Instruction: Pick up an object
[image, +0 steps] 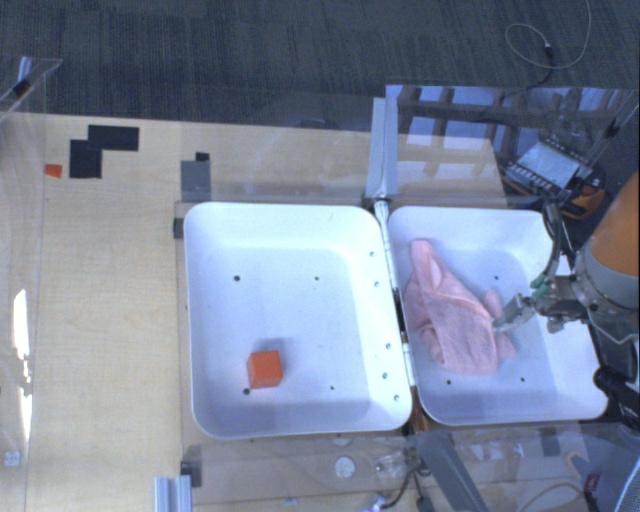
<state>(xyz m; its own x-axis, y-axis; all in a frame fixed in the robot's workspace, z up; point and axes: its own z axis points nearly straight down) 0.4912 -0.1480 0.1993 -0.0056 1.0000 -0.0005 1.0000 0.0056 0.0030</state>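
Right now I am lowering my gripper (512, 314) onto a crumpled pink cloth (452, 315) in the right bin (560, 400), at the cloth's three o'clock edge. Whether I am grasping it, I cannot tell. Pinching only a loose fold risks it slipping free.

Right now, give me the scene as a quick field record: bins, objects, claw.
left bin: orange block, near the front-left
right bin: pink cloth, crumpled, left of centre
claw: over the right bin, at the cloth's right edge
grasp: cannot tell
arm: enters from the right
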